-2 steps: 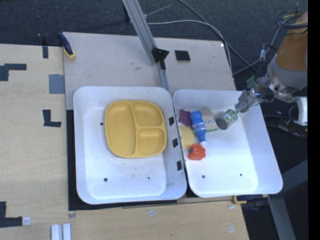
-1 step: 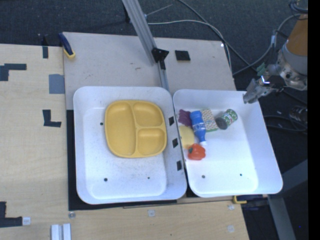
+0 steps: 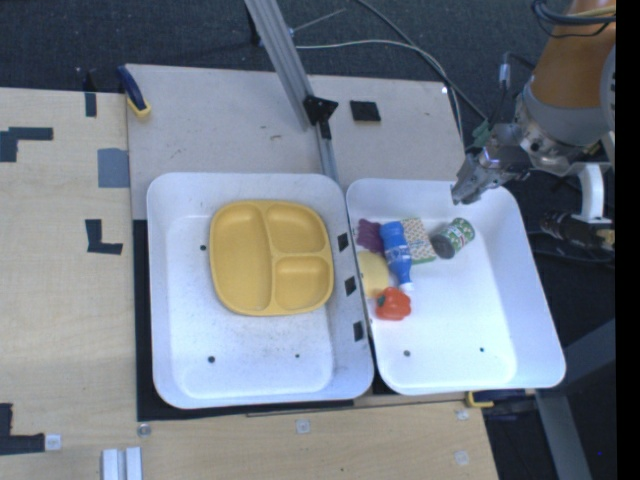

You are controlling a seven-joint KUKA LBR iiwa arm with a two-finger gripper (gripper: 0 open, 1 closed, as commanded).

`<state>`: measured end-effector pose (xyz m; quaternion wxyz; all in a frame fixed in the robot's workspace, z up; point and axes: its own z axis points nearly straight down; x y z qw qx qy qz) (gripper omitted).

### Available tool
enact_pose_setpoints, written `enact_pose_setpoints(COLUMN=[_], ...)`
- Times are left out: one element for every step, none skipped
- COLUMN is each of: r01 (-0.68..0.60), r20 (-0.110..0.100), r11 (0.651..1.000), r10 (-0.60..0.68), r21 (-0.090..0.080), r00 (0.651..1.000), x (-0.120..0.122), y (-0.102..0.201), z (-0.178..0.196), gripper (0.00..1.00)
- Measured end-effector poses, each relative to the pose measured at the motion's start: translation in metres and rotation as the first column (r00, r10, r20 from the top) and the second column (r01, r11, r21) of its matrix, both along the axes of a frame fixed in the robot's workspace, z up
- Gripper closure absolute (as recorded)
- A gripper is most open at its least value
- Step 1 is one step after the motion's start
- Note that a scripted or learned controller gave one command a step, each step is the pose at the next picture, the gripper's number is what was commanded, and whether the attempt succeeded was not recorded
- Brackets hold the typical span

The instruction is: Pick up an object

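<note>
Small objects cluster in the right bin [image 3: 500, 298]: a blue bottle [image 3: 396, 250], a purple piece [image 3: 370, 234], a yellow piece [image 3: 372, 274], an orange-red toy [image 3: 393, 305], a patterned packet [image 3: 418, 242] and a small green-labelled can [image 3: 452, 237] lying on its side. My gripper [image 3: 470, 186] hangs over the bin's far right rim, up and to the right of the can, apart from all the objects. Nothing shows between its fingers.
The left bin [image 3: 180, 298] holds a yellow divided plate [image 3: 270, 256]. A metal pole [image 3: 285, 53] slants across the bench behind the bins. Cables run along the dark floor at the top. A blue-and-yellow clamp [image 3: 133, 90] sits at the bench's far left corner.
</note>
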<state>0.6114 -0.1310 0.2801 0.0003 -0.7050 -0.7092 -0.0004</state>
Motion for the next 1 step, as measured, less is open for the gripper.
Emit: enact_pose_setpoints(r01=[0.002], r20=[-0.002], r11=[1.0], r10=[-0.002], r21=[-0.001], r00=[1.0], x=[-0.0047], y=[0.0463], z=[-0.0121], gripper=[1.0])
